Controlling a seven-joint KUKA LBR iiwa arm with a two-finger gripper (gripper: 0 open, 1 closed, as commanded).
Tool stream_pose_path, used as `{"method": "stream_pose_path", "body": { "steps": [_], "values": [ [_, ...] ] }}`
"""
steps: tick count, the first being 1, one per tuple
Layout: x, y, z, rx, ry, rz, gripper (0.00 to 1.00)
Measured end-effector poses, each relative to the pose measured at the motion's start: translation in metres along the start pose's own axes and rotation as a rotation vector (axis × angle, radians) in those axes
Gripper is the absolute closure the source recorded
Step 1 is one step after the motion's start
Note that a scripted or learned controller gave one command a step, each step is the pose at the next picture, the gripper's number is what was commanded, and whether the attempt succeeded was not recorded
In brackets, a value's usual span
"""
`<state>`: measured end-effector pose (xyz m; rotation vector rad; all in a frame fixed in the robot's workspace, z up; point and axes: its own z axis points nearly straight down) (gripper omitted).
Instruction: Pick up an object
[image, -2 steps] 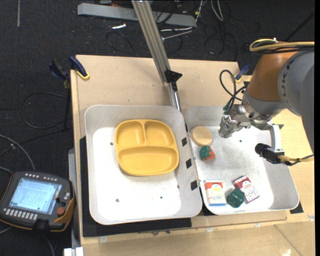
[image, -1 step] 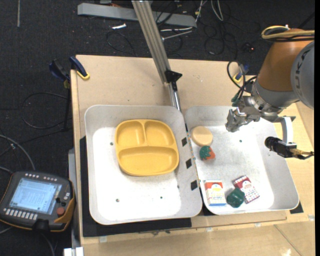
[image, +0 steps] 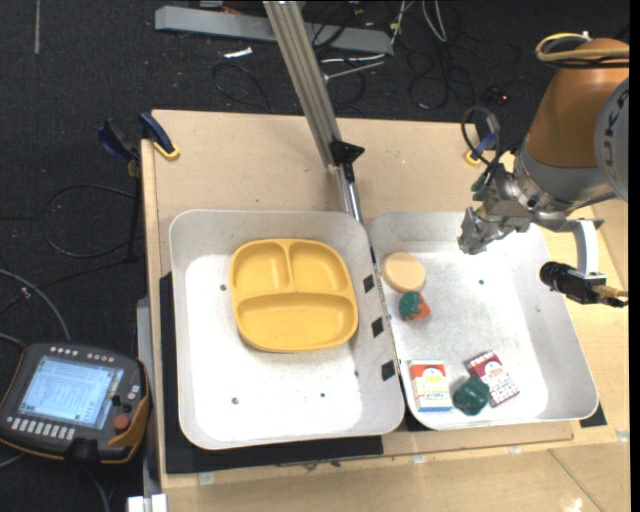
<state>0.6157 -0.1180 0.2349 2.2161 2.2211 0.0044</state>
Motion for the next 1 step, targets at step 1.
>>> {"method": "stream_pose_path", "body": {
  "steps": [1],
  "values": [
    [0.0492,-0.0055,-0.0074,0.004,0.002,-0.006,1.0]
  ]
}}
